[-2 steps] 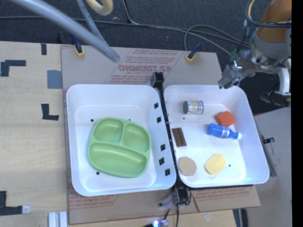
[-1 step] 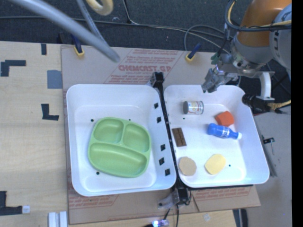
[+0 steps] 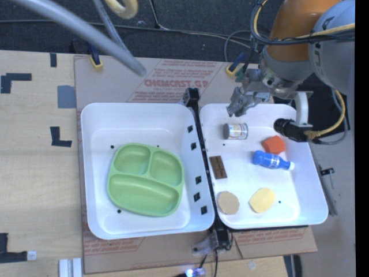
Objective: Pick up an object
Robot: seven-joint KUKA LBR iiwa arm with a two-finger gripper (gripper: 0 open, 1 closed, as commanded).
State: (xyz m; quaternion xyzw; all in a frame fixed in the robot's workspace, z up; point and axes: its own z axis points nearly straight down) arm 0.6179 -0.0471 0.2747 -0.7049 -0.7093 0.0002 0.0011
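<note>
The gripper hangs over the far part of the right bin, just above a small can. Whether its jaws are apart or together I cannot tell, as they are too small and dark against the wrist. Nothing shows between them.

The small can lies on its side at about 11 o'clock in the right bin, its long axis running 3 to 9 o'clock, the silver end facing 9 o'clock. It sits on the bin floor, just under the gripper and apart from it as far as can be seen.

The right bin holds six things, one of each:
- the small can
- an orange block at about 2 o'clock, near the far right wall
- a blue bottle lying down, touching or just beside the orange block, its long axis from 10 to 4 o'clock with the white cap toward 4 o'clock
- a brown bar near the left wall, long axis roughly 12 to 6 o'clock
- a tan round disc at 7 o'clock
- a yellow piece at 5 o'clock

The left bin holds one thing, a green divided plate with three compartments, lying flat.
</note>
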